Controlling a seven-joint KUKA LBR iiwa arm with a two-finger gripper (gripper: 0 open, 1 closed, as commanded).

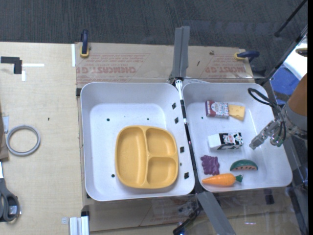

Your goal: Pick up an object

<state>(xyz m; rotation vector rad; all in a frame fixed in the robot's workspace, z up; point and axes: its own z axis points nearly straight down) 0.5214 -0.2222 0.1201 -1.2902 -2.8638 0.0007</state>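
While the carrot (222,180) lies nearest along the front edge of the right bin (274,177), the purple grapes (211,164) sit just left above it and the watermelon slice (244,166) just right — all loose on the white floor. Further back comes the black-and-white milk carton (225,140), and level with it on the right the end effector (262,140) hovers over the bin, whether apart or together I cannot tell, nothing seen between its fingers. At the far end the red box (216,109) touches the cheese wedge (237,112) — and over in the left bin (98,131) rests a yellow divided plate (146,156).
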